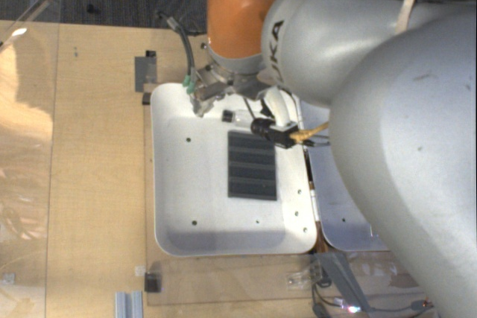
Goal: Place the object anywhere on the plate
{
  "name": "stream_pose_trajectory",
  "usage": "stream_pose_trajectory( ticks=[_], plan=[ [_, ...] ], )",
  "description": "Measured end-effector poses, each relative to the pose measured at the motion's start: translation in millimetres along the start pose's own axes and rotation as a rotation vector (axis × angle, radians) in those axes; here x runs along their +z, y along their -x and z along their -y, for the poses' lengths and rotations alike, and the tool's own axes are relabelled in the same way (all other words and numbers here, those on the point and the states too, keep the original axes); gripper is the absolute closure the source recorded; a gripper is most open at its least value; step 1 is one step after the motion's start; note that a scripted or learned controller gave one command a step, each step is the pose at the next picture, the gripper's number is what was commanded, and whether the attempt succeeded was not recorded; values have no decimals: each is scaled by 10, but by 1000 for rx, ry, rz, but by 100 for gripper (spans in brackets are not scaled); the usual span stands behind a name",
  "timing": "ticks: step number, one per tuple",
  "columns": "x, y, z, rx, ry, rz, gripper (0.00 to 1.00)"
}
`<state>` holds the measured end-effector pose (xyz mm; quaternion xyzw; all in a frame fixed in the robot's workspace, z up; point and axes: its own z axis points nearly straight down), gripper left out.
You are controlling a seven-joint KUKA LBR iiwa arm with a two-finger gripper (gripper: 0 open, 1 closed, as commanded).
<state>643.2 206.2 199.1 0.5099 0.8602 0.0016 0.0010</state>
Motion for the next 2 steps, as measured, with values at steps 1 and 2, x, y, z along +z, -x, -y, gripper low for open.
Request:
stream_pose_trajectory(
  ticks=[1,2],
  plan=[
    [-504,78,-262,-160,5,2,100],
    [-250,-24,-187,-819,6,3,100]
  ],
)
